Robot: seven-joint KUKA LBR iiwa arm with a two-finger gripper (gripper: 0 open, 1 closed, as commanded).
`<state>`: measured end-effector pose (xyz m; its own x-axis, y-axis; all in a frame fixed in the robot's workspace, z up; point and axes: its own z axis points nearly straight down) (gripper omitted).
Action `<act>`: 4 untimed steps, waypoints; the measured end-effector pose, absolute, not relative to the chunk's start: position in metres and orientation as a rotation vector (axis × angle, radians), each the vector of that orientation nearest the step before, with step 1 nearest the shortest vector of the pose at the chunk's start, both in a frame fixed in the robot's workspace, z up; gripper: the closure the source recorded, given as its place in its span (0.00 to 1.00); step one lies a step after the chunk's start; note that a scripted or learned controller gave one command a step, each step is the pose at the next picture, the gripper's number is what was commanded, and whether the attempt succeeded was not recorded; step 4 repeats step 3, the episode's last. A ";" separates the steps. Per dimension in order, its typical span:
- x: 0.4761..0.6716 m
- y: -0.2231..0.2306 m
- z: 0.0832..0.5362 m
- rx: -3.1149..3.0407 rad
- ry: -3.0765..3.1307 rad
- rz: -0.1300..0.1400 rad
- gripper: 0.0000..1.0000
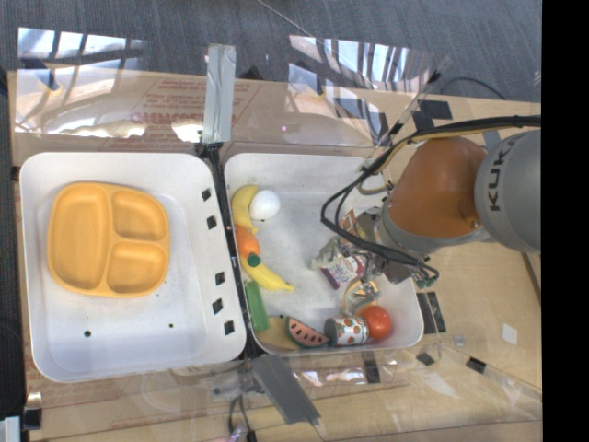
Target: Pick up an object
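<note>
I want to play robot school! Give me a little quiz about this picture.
1. True or false: the yellow tray lies in the same bin as the banana.
2. What red thing lies beside the small can in the right bin?
3. Which touches the white ball? A) watermelon slice B) a yellow toy C) the tray

Key: 1 false. 2 the tomato. 3 B.

A yellow sectioned plate [109, 238] lies in the left bin [55, 339]. A strip of grey tape [218, 95] runs down the cardboard [138, 109] at upper centre.
</note>
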<state>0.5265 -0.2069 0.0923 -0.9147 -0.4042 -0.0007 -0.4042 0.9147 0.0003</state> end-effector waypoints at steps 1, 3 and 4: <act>0.529 -0.205 0.103 -0.658 3.068 -0.001 1.00; 0.643 -0.121 0.225 -0.464 3.106 0.002 1.00; 0.643 -0.121 0.225 -0.464 3.106 0.002 1.00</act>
